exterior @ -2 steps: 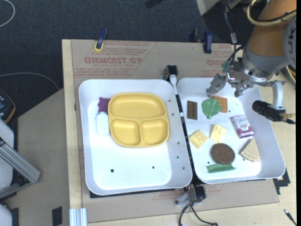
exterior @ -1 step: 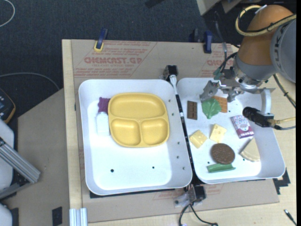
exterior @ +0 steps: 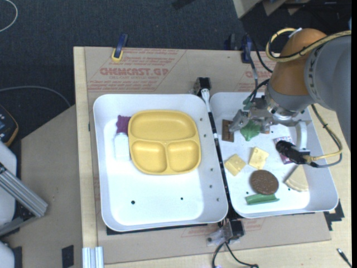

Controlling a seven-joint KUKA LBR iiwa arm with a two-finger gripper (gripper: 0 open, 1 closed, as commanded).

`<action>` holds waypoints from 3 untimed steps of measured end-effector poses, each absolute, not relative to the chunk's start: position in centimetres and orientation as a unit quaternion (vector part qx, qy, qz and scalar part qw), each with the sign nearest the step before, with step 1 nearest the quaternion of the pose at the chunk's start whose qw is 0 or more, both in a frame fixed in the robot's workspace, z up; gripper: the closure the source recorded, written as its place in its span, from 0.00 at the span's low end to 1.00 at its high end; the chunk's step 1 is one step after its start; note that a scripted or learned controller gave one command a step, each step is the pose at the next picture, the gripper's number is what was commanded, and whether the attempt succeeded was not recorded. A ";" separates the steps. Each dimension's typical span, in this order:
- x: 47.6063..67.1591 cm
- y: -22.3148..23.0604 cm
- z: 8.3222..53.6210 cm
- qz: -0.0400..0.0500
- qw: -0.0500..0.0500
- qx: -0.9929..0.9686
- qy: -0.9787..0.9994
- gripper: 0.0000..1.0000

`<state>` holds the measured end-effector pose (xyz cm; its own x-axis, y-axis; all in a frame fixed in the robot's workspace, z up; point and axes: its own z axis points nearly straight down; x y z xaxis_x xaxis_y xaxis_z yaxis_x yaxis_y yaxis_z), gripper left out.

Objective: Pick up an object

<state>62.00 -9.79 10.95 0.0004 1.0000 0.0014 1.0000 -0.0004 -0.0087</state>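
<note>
Over the right white bin (exterior: 329, 197), the gripper (exterior: 252, 123) sits low at a crumpled green leafy piece (exterior: 249, 132) lying near the bin's back; whether it grips it I cannot tell. A yellow three-compartment plastic tray (exterior: 164, 140) fills the left bin (exterior: 150, 211).

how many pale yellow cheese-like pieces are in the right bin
3: one square piece near the bin's left wall, one just right of it, and a wedge by the right edge. The arm may hide others further back.
</note>
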 end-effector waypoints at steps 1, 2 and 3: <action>62.1 -9.8 8.7 0.000 0.000 -0.707 -0.707 0.00; 62.3 -9.7 10.0 -0.003 -0.002 -0.707 -0.707 1.00; 61.6 -10.0 14.9 -0.002 -0.003 -0.708 -0.707 1.00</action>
<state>61.58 -10.03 14.94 0.0013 1.0000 -0.0018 1.0000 -0.0013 0.0065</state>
